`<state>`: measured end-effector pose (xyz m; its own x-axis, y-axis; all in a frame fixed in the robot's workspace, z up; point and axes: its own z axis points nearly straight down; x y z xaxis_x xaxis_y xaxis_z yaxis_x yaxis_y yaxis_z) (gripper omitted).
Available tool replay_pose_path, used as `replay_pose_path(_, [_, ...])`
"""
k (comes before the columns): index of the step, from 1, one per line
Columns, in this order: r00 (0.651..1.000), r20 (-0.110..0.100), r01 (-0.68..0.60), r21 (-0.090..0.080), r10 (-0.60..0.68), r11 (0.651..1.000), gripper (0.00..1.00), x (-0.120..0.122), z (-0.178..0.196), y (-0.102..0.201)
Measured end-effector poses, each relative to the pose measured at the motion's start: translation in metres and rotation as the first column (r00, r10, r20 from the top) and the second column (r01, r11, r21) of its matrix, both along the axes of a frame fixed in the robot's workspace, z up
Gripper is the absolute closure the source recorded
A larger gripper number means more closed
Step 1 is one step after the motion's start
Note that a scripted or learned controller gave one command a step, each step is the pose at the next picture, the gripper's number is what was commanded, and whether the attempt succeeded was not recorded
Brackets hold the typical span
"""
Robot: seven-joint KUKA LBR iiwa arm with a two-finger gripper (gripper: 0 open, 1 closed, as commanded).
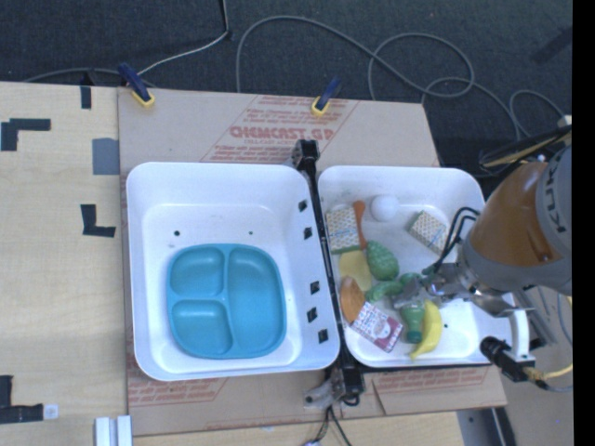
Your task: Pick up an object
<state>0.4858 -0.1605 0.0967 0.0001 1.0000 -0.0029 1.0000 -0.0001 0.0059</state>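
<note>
At the bottom right of the frame, in the right white bin [465,189], lie a yellow plastic banana [428,329] and a small red-and-white packet [375,324]. Just above them the metal two-finger gripper [415,289] hangs low among the objects beside a dark green toy piece [395,291]; whether it is spread or pinching cannot be told. Higher sit a green rounded vegetable [381,260] and a white ball [383,208]. At lower left, a blue sectioned plate [226,300] rests in the left white bin [149,203].

One fixed camera looks down at a slant on both bins [149,189].
</note>
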Motion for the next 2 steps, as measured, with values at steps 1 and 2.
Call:
replay_pose_path(1, [1.0,-0.007,-0.002,0.004,0.002,1.0,1.0,-0.002,0.048,0.043])
replay_pose_path(2, [1.0,-0.007,-0.003,0.004,0.003,1.0,1.0,0.024,0.087,0.111])
